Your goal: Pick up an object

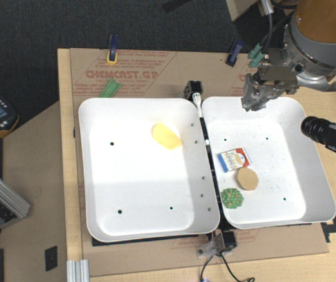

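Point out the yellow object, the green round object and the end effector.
yellow object (166, 136): camera view, middle of its top, in the left bin.
green round object (232, 198): camera view, centre of its face, in the right bin.
end effector (254, 103): camera view, at its tips.

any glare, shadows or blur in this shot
Camera view: the left bin has a brighter band across its near half, with the far half in softer shade; the end effector looks slightly soft; the yellow object and green disc stay readable.

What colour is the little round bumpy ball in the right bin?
Green, seen in the camera view: the ball near the bin's front.
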Available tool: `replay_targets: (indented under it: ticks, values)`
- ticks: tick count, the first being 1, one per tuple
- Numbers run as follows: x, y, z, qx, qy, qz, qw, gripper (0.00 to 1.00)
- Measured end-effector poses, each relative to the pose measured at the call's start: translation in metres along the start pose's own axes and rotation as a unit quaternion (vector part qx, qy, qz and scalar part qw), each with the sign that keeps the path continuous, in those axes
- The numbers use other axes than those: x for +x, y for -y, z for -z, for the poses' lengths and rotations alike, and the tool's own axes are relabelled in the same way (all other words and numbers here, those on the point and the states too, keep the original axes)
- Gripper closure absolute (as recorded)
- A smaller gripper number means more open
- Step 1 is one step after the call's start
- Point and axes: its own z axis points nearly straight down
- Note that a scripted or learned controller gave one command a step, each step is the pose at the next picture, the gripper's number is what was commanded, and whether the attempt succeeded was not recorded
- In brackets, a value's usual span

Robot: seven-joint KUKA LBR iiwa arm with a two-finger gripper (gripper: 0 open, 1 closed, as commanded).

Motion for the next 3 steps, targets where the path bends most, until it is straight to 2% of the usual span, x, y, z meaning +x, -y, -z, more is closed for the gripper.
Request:
replay_targets:
  ticks: [3]
  values:
    - [0.001,-0.002,0.031,-0.004,0.001,0.001,1.0000,1.00]
